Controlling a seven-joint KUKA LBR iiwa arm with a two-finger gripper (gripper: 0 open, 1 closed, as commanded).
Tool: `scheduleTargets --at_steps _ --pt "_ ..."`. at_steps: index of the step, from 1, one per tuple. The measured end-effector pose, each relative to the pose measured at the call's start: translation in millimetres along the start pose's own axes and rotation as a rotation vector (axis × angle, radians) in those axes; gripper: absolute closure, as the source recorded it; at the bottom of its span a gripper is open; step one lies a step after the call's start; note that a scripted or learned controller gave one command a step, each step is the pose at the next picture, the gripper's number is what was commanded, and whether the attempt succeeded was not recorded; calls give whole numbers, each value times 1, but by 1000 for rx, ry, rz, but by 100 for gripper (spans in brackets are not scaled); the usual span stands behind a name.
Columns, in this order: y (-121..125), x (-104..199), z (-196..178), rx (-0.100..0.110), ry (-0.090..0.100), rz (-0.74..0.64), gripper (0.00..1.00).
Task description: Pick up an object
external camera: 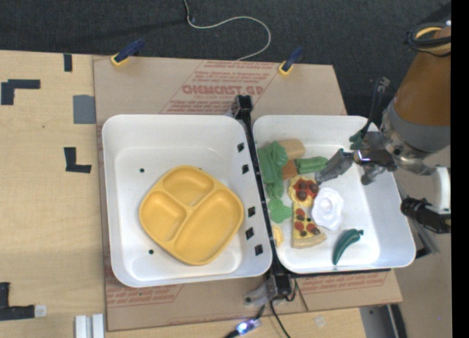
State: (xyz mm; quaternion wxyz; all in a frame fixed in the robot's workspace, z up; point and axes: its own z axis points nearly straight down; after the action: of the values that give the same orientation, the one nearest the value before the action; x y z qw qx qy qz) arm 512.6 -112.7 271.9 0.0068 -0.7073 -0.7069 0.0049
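Note:
My gripper point(344, 174) hangs over the right bin point(381, 256), its two dark fingers spread open with nothing between them. The left fingertip point(325, 174) points down toward a pizza slice toy point(303, 215) and a white crumpled object point(329, 207). A green chilli pepper point(346, 244) lies near the bin's front. A leafy green toy point(274, 162), a brown piece point(292, 147) and a small green piece point(312, 163) sit in the bin's back left. A pale green piece point(280, 210) lies by the left wall.
The left bin point(117, 146) holds a yellow divided plate point(192, 214). The grey arm with its orange band point(429, 87) stands over the right bin's right side. A black divider point(253, 175) separates the bins. A white cable point(227, 25) lies behind them.

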Motion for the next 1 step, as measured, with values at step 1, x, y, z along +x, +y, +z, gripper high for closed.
scheduleTargets --at_steps 1 --pt "2 0 -4 -9 -2 -2 0"
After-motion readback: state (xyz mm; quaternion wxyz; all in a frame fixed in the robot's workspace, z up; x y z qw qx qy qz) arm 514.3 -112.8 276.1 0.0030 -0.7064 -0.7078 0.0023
